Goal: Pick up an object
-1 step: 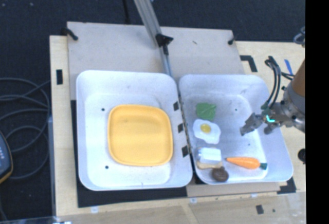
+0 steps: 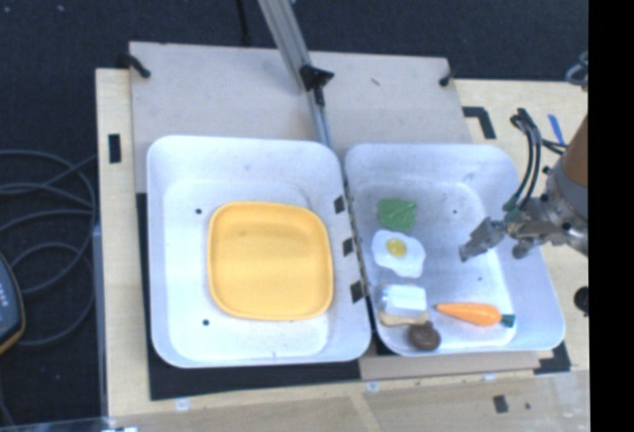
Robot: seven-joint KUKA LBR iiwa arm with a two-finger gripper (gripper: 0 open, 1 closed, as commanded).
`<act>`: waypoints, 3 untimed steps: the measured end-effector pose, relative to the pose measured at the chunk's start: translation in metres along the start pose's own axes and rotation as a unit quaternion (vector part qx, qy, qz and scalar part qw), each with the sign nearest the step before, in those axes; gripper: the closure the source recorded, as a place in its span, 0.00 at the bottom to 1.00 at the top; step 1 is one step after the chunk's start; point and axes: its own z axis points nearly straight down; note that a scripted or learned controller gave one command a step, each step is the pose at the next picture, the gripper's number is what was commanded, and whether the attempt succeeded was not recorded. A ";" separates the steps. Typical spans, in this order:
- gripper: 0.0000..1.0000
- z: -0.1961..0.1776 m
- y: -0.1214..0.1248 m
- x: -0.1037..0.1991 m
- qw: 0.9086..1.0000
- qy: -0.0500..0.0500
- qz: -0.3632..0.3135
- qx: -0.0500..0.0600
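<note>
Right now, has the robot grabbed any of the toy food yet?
Not yet. The gripper hangs over the right bin with nothing between its fingers. The fried egg, green leaf, carrot, white block and brown piece all lie in that bin. The yellow plate sits in the left bin. Choosing, gripping and lifting remain.

The counter point(image 2: 119, 222) is a light wooden surface, seen from above at a slant. A pale grey board point(image 2: 248, 93) lies on it toward 12 o'clock, held by dark clips at its corners. Two shallow white bins sit side by side on the counter, touching along their inner edges: the left bin point(image 2: 178, 172) toward 9 o'clock, the right bin point(image 2: 466, 167) toward 3 o'clock. A black mat point(image 2: 158, 382) shows under the left bin at 7 o'clock. Black tape marks point(image 2: 478, 119) lie on the bare wood near 2 o'clock.
</note>
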 end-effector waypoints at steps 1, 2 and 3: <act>0.00 0.047 -0.001 -0.009 1.000 0.000 0.001 0.002; 0.00 0.089 0.000 -0.012 1.000 0.000 0.000 0.002; 0.00 0.138 0.000 -0.012 1.000 0.000 0.000 0.001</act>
